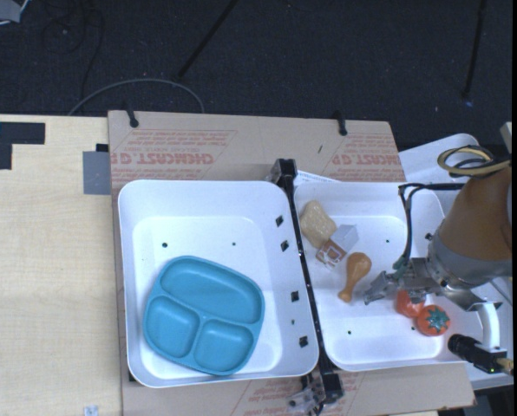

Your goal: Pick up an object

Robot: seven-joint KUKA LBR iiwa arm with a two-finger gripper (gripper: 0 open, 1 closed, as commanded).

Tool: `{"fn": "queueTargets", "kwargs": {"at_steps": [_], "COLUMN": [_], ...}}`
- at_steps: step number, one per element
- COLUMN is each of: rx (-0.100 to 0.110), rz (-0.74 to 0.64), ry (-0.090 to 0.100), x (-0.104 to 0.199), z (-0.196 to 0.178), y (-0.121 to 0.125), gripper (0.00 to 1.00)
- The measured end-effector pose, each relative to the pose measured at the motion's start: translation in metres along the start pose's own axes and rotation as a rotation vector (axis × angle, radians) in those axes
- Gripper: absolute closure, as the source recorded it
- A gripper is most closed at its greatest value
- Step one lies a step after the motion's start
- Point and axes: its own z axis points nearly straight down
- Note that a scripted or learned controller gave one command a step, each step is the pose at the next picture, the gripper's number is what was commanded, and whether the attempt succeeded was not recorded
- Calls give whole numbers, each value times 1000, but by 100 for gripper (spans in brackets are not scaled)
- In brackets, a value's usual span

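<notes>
The right bin [363,354] holds several small objects. A tan bread-like piece [317,222] lies at its upper left, with a small red-and-white box [331,252] and a grey block [346,234] just below it. A brown drumstick [356,275] lies near the bin's middle. A red tomato-like toy [432,321] rests at the lower right, and another red piece [408,303] sits beside it. My gripper [382,286] reaches in from the right, low in the bin, just right of the drumstick and left of the red pieces. Nothing is seen held in it.
The left bin [137,232] carries a blue divided plate [205,315] in its lower half. A black divider [297,267] separates the bins. Black cables [415,206] and the grey arm [475,232] stand over the right bin's right wall.
</notes>
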Motion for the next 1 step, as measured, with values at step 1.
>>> {"fn": "queueTargets", "kwargs": {"at_steps": [1], "rx": [0], "rz": [4], "ry": [0], "x": [-1], "z": [-11], "y": [0], "gripper": [100]}}
